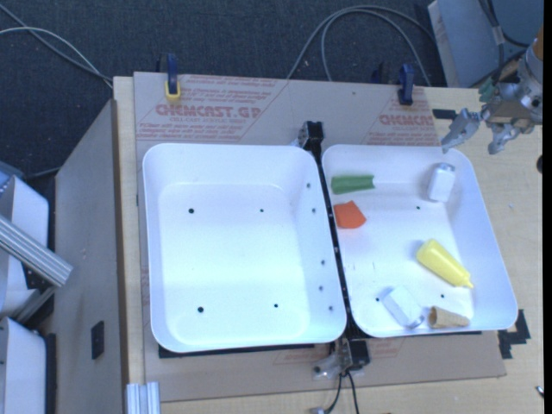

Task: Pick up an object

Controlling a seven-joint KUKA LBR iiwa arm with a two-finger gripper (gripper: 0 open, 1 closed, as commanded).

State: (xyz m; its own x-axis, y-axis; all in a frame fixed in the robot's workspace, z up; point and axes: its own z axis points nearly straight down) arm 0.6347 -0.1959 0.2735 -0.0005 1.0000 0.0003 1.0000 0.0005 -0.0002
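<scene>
A tabletop (86, 197) holds two bins. The gripper (479, 134), fingers spread and empty, hovers just beyond the small white bottle (441, 182); descending there risks striking the right bin's (496, 257) rim.

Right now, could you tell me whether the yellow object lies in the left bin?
No, the yellow object lies in the right bin, near its right wall.

Bright, even overhead light washes the white bins (233, 335) nearly to glare, shadows under the small things stay soft and faint, and the dark floor (216, 24) past the worktop's (233, 110) far edge looks grainy.
</scene>
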